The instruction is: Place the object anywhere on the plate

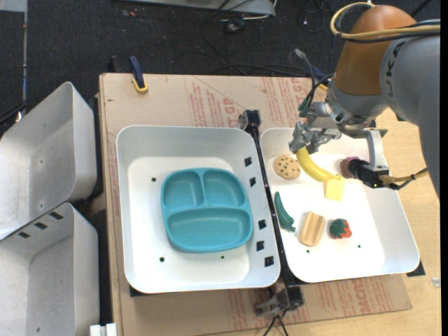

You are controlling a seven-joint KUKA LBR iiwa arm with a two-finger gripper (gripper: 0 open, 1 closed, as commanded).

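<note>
We see the metal claw (308, 141) just above the curved yellow banana (316, 168) in the right bin (392, 243); we cannot tell its finger state. The smooth teal three-compartment plate (206, 210) sits in the left bin (140, 208).

Blue clamp (138, 74) on board edge — black cables (231, 26) behind.
</note>
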